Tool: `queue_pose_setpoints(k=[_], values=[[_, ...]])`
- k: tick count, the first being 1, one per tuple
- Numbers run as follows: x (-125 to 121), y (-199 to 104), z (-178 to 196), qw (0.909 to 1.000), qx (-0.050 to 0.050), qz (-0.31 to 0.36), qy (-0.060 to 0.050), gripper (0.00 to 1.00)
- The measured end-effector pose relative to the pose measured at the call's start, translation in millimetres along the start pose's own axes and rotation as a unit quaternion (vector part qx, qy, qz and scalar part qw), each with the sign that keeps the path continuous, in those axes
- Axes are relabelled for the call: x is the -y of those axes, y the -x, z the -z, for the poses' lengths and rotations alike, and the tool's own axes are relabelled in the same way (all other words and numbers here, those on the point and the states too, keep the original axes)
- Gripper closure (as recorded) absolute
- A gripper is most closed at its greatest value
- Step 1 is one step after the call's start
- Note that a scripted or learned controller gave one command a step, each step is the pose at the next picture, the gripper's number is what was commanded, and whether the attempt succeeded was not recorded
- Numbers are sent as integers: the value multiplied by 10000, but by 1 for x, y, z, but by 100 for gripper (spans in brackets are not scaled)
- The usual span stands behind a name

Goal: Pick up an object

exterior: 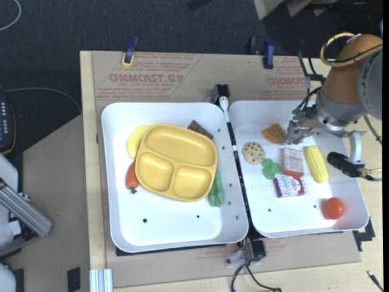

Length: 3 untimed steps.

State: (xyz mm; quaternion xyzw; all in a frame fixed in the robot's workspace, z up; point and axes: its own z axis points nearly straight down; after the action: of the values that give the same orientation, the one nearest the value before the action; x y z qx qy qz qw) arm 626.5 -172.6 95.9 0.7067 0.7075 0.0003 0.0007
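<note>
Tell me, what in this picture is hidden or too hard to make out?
- The brown item, red-orange item, yellow item and leafy green item in the left white bin are mostly covered by the yellow three-compartment plastic tray; I cannot tell what they are.
- The printing on the small pink packet and the purple packet is too small to read.
- The gripper is blurred against the right bin.
</note>
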Motion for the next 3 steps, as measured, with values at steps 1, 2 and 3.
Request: queue_pose_setpoints(k=[1,2,3], values=[[9,1,55,10000,8,-11,24,100],[-2,1,105,10000,9,0,25,100],[-3,1,131,10000,6,0,18,100]])
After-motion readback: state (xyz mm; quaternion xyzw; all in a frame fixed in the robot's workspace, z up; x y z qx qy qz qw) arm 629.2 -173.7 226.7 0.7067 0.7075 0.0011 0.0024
